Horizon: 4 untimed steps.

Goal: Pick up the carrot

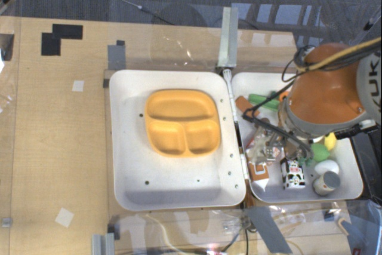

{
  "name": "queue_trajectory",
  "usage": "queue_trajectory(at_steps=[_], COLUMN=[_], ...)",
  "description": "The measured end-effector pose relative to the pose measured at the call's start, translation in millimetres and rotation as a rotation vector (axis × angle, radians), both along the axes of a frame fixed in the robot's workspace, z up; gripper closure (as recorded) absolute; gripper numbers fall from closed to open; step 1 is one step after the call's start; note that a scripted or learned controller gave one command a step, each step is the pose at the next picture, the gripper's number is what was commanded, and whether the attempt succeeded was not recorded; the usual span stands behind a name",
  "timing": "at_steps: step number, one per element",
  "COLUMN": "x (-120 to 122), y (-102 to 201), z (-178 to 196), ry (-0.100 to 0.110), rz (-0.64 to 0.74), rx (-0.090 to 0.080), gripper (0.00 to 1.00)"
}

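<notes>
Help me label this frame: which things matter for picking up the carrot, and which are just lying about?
Job: carrot, seemingly the orange piece with green top; right bin; arm.
Lying about: yellow divided plate; left bin; grey cup; yellow-green toy.

The arm point(334, 92) covers much of the right bin point(352, 191), and the picture's right edge cuts the arm off. The carrot point(243, 104) is partly hidden under cables. Whether the jaws are open, I cannot tell.
</notes>
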State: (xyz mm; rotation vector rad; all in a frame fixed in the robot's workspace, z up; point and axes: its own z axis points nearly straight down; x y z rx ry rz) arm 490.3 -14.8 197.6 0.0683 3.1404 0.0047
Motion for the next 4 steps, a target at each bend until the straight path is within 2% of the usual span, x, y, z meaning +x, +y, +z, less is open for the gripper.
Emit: queue_trajectory(at_steps=[1,2,3,4], x=[40,46,8,8], y=[-45,-68,-69,-151], z=[99,156,58,126], ry=[-0.018,-0.013,-0.001,-0.011], rz=[0.079,0.258,0.415,0.605], rx=[-0.006,-0.006,-0.002,-0.011], gripper=[1.00,1.00,1.00,1.00])
